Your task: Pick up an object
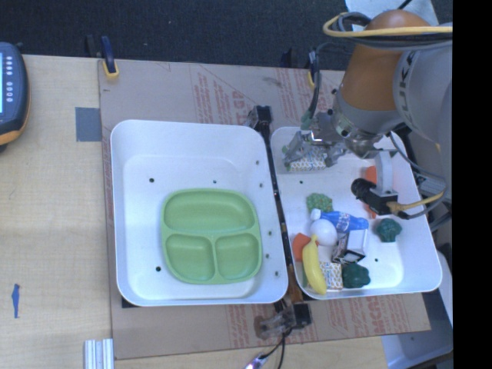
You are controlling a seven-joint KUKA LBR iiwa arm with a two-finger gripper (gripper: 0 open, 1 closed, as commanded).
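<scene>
Where right bin (415, 279) holds clutter, end effector (311, 154) hangs at far corner; finger state unclear.

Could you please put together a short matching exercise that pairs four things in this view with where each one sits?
Things:
1. green divided plate
2. banana
3. gripper
4. blue clamp

Places:
A. near front rim of the right bin
B. over the right bin's far left corner
C. in the left bin
D. on the cardboard's far left corner

Pairs: 1-C, 2-A, 3-B, 4-D
</scene>
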